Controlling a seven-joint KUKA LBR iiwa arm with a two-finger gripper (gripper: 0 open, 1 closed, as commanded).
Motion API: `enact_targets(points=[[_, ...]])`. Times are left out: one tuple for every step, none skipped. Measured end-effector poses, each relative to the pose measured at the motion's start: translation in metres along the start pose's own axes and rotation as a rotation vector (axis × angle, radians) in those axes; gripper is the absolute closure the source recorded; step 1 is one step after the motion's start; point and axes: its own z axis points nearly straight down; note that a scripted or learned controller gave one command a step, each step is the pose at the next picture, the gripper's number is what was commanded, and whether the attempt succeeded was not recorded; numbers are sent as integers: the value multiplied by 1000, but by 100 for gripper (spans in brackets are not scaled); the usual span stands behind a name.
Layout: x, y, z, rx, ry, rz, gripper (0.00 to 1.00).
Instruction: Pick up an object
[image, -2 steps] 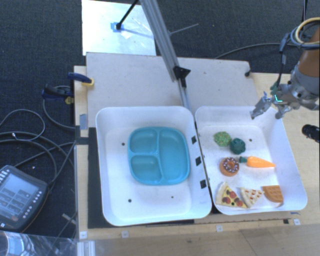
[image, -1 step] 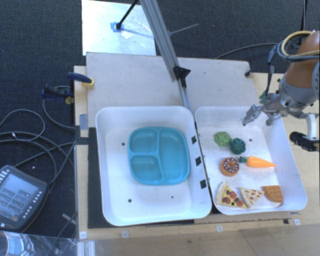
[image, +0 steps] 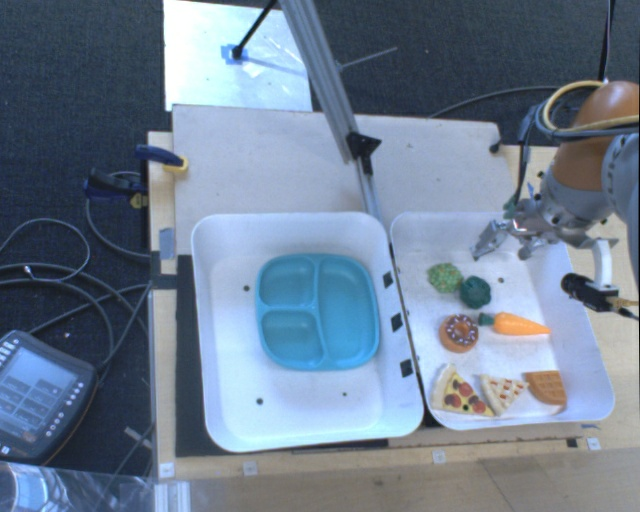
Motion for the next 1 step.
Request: enact_targets(points=[[0, 0, 34, -1, 0, -1, 0]])
